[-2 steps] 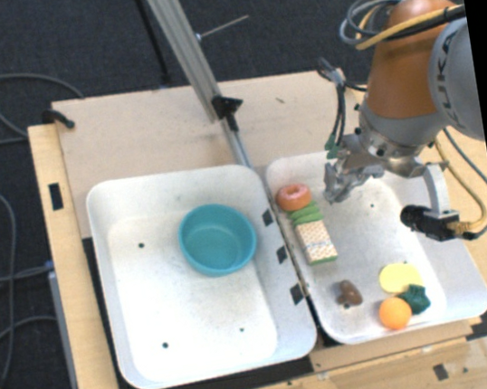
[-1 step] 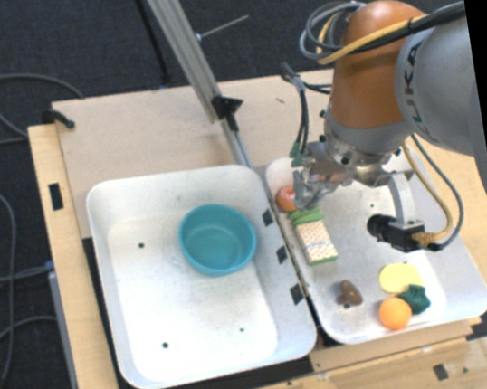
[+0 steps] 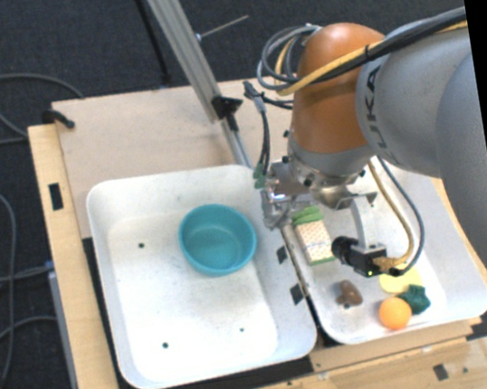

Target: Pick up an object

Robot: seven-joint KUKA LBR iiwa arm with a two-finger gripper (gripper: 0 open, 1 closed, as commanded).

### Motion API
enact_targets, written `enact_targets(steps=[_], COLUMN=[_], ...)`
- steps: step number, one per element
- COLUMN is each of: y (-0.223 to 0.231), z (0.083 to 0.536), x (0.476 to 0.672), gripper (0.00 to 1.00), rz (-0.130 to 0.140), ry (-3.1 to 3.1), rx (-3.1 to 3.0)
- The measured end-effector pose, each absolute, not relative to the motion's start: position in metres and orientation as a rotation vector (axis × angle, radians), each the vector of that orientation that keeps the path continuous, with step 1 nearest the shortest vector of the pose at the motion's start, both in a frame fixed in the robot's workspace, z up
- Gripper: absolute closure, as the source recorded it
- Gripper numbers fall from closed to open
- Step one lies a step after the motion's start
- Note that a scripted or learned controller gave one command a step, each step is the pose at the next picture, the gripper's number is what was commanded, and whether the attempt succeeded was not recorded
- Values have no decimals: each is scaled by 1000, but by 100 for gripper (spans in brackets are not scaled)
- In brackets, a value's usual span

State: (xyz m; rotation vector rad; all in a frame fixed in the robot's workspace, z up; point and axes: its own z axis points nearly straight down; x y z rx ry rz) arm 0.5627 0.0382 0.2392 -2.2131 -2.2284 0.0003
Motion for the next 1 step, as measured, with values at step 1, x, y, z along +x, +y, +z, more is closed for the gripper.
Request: enact_targets(steps=[1], y=[85], z=[245], x=[537], gripper=[100], rz=[-2], ry=[-2229], rx=[-2210])
